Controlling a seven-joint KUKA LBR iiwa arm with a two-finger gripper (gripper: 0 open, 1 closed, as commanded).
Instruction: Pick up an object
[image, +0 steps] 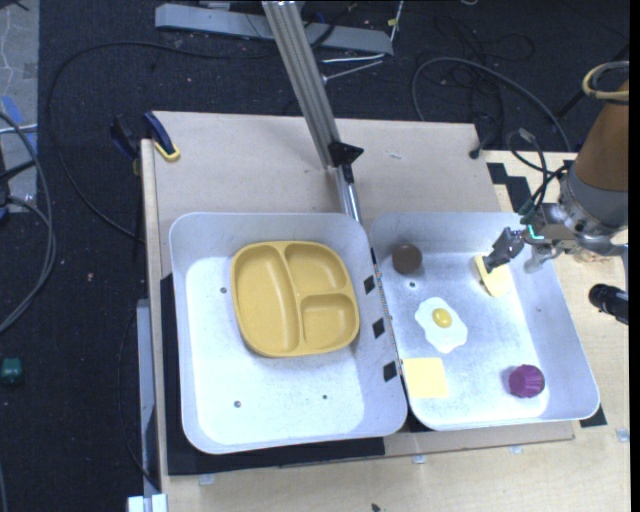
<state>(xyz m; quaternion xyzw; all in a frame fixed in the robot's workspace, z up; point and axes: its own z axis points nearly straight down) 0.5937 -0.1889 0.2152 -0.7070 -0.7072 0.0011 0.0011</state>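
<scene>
Wooden bench (250, 160) carrying two bins, gripper (512, 247) hovering at the right bin's (560, 330) far-right edge.
Jaws' state: cannot tell; lowering squarely onto the yellow wedge (491, 277) seems best.

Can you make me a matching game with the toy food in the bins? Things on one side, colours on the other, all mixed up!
Things:
1. divided plate
2. fried egg
3. round ball
4. small round lump

Colours:
A. purple
B. brown
C. mustard yellow
D. white with a yellow middle

Pairs: 1-C, 2-D, 3-A, 4-B
</scene>
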